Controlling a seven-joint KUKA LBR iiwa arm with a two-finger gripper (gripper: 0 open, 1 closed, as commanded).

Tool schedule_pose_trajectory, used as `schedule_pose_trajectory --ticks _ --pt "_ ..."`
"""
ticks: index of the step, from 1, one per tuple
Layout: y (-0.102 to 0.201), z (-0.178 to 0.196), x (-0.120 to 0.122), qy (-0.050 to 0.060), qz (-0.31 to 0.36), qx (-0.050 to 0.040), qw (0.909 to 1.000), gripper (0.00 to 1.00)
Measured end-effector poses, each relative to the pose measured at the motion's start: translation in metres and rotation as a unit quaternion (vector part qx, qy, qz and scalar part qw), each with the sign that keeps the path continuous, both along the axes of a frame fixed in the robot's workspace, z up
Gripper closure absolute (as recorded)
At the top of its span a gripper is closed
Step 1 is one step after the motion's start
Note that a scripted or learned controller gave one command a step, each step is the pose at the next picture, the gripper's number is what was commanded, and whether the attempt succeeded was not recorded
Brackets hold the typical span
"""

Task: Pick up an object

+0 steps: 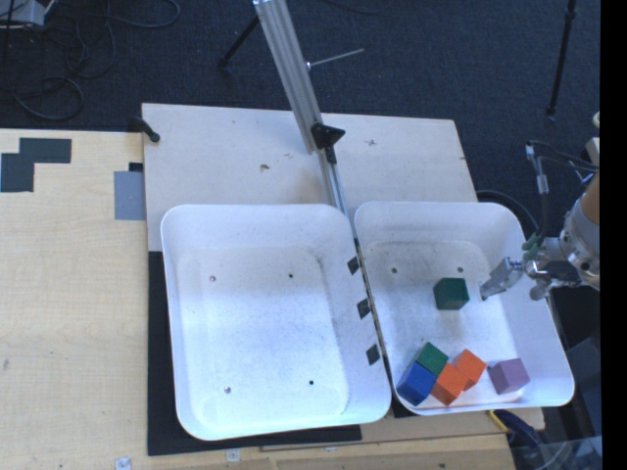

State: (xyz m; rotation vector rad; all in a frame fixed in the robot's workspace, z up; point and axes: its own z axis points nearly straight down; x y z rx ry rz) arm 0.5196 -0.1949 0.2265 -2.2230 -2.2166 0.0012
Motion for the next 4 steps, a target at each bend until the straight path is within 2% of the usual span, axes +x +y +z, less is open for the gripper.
schedule_pose_trajectory --ticks 1,2,3,4 --pt "0.030 -0.138 0.057 -0.001 0.002 -0.0006 1.0000 0.00" --pt "0.029 -0.126 0.056 0.000 0.001 -0.0001 1.0000 1.00" --pt "0.073 -0.032 0.103 -0.005 0.004 -0.0004 1.0000 1.00" --pt "0.072 -0.028 0.100 0.002 0.005 -0.0005 1.0000 1.00"
